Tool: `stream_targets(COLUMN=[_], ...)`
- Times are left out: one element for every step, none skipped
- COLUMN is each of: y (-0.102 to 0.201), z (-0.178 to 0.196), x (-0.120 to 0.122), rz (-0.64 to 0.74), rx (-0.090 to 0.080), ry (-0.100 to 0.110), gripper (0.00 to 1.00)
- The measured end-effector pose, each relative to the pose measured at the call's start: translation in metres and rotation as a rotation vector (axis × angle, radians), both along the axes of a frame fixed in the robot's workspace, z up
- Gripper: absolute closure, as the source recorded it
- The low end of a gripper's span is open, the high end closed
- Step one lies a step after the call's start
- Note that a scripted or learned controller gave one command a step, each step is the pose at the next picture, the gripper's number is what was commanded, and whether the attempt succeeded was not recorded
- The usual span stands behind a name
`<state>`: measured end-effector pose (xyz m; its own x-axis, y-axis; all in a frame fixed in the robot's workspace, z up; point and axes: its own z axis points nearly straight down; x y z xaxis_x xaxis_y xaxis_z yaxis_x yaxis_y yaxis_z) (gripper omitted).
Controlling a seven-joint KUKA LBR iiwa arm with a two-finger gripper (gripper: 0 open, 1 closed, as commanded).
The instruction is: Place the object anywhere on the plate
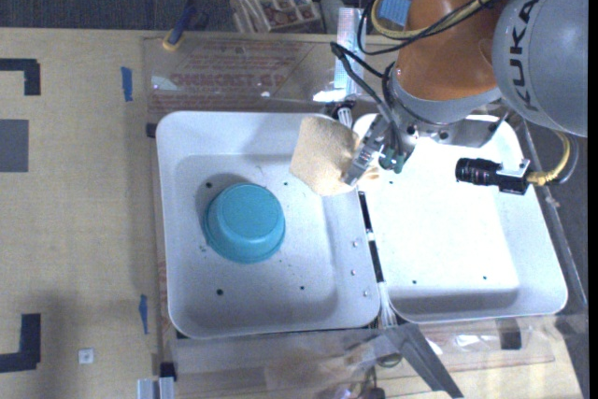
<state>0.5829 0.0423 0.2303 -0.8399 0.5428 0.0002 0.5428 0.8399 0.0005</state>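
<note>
My jaws are clamped on the soft tan sponge-like block, held up over the left white bin's back right corner. I hold it high to carry it to the round blue plate.

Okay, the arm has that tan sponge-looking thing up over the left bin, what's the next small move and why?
Probably carry it left and toward the near side, over the blue round upturned plate. The pincer appears to pinch the tan sponge-like block by its right edge, at the far right part of the left white bin, while the plate sits nearer the bin's left middle, apart from the block.
</note>
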Motion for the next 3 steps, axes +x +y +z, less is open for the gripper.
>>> stream_targets(y=[0.036,0.081,0.081], z=[-0.009,-0.006,-0.005], x=[-0.025,-0.046,-0.045], rz=[0.395,0.569,0.569], rx=[0.001,0.000,0.000], ry=[-0.001,-0.001,-0.002], gripper=[1.00,1.00,0.00])
